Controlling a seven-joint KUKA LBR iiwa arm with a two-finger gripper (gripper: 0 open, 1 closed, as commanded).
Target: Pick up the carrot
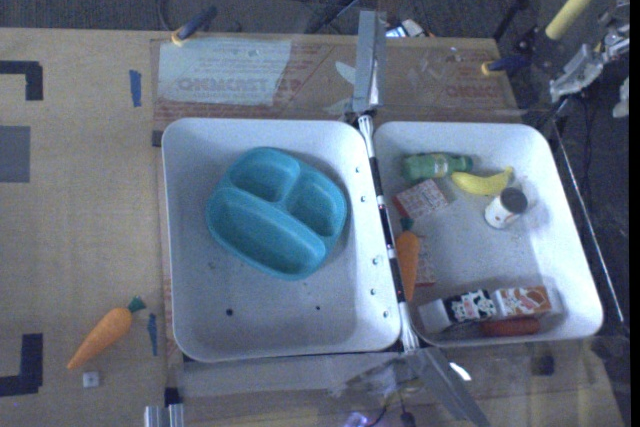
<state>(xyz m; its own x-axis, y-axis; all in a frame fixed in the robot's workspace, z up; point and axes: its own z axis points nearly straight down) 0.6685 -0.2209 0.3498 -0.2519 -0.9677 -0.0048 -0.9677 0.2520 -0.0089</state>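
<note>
my carrot (pixel 407 258) lies against the right bin's (pixel 575 245) left wall; my tool's state i cannot tell.

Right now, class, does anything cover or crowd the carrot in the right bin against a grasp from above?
Nothing lies on the carrot. It rests along the right bin's left wall, and a small box sits near its upper end, so those sides look tight.

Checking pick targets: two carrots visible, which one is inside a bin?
The carrot against the right bin's left wall. The other carrot lies on the bench, left of both bins.
</note>
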